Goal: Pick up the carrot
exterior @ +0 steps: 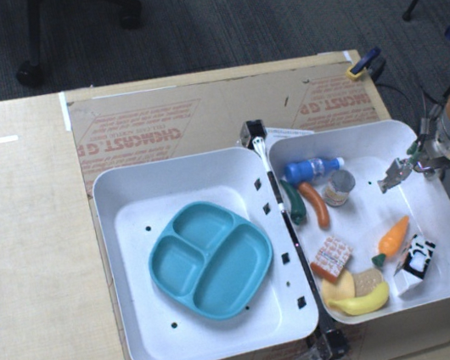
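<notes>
The orange carrot with a green stem end lies in the right bin, toward its right front, tilted up to the right. My gripper hangs over the same bin near its right wall, behind the carrot and slightly to its right, apart from it. The arm enters from the right edge of the view.
Around the carrot lie a black-and-white carton, a banana, a bread slice and a small checked box. Further back are a blue bottle, a sausage, a green vegetable and a tin. The left bin holds a blue divided plate.
</notes>
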{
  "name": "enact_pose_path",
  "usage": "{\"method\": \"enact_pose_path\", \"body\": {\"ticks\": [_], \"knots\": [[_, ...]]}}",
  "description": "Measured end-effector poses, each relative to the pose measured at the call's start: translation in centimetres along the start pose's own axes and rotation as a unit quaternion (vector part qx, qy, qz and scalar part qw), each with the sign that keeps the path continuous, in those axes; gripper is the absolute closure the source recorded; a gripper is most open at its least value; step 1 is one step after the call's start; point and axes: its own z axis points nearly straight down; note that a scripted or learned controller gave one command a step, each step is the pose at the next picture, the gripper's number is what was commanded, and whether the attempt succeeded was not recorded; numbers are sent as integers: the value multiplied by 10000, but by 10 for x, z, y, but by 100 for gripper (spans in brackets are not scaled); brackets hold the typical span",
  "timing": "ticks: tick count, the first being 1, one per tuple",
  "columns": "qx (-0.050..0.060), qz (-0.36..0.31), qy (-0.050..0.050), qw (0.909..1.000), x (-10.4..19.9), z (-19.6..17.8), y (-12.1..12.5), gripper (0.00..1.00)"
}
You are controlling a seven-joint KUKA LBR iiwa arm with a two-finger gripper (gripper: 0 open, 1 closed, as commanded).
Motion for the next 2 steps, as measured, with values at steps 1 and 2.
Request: {"method": "enact_pose_path", "body": {"ticks": [1,2], "knots": [[-110,-872,-48,9961,-4,2,-16,0],[-114,-1595,-96,9871,-7,3,-23,0]]}}
